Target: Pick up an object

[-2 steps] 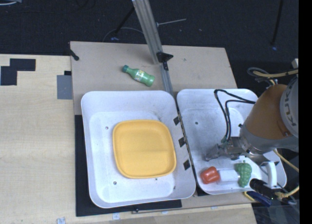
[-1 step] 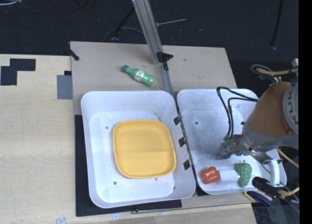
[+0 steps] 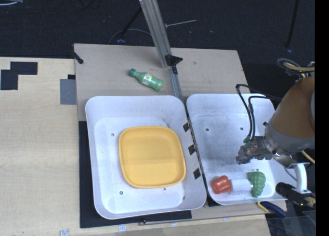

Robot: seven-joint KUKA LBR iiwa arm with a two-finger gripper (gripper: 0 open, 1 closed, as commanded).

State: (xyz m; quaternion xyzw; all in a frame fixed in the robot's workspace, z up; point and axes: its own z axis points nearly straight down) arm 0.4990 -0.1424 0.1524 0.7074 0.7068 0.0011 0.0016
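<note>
Right, camera view first, the sole feed I've got. The arm point(image 3: 293, 119) comes in from the right over the right bin point(image 3: 226, 111), and its gripper point(image 3: 250, 153) hangs low near that bin's front-right part. I can't tell the claw's state from here; the wrist blocks it and it's too dark and small. Nothing visibly between it, so I'm not calling a grasp.

Candidate objs: a red pepper point(image 3: 221, 184) and a green broccoli-like toy point(image 3: 256, 182), both lying on the right bin's floor at its front edge, near each other but apart. The broccoli toy sits just below the gripper; the pepper is a bit off to the left of it. The left bin point(image 3: 97, 127) holds a yellow plate point(image 3: 152, 156), flat, roughly centred. A green bottle point(image 3: 146, 79) lies on its side on the bench behind the left bin, by the base of the aluminium post point(image 3: 157, 21).

My read: approach step, pick not yet done. Next move prob needs a short shift toward the front edge, centring over the broccoli toy, then descent w/o clipping the bin wall.
</note>
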